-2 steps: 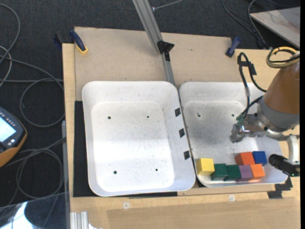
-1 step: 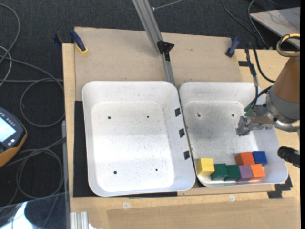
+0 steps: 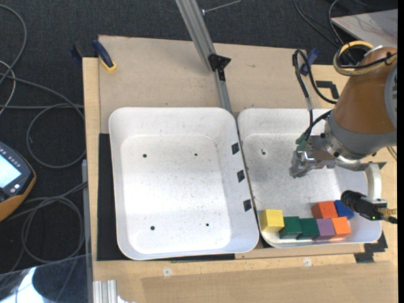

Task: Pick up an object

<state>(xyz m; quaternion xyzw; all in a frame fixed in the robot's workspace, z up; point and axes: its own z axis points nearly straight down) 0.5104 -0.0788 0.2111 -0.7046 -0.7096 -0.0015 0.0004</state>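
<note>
You are at the approach step: the gripper [image 3: 302,166] hangs over the bare floor of the right bin [image 3: 278,131], well short of the blocks, which sit in a tight cluster along that bin's near edge. I cannot tell from this slanted view whether the tool is spread or pressed together, so confirm it is spread before you bring it down. My advice is to go for the yellow block [image 3: 273,219]: it stands at the left end of the row with free space on its left and behind it, so the tool can straddle it without nudging a neighbour. The green block [image 3: 298,226] is just beside it, so line the tool up to close front to back, not side to side. Come straight down, centred, and stop short of the bin floor. The other blocks, purple [image 3: 326,228], orange [image 3: 341,226], red [image 3: 327,209] and blue [image 3: 344,209], are packed touching one another near the bin's right corner, where a clean grasp looks harder. The yellow block looks small, squarish and flat-faced, so it should grip firmly if squared up. The left bin [image 3: 126,131] plays no part here.
</note>
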